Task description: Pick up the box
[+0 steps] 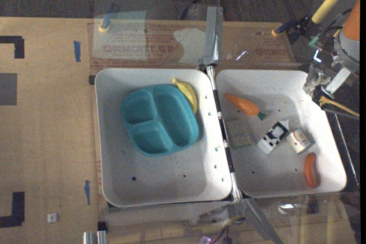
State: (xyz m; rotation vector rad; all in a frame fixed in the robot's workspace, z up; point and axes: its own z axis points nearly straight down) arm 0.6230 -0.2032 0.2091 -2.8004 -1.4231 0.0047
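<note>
The box (274,136), white with black markings, lies in the right bin (334,140) near its middle, tilted on the diagonal, with a small tan-and-white can (299,140) just beside it and a flat speckled sponge (241,132) on its other side. The gripper (326,83) hangs over that bin's far right rim, well apart from the box; whether it is spread or closed cannot be told. A carrot (244,105) and a sausage (310,170) share the bin. With neighbours so close, a clean approach probably calls for aligning with the box's narrow sides.
</note>
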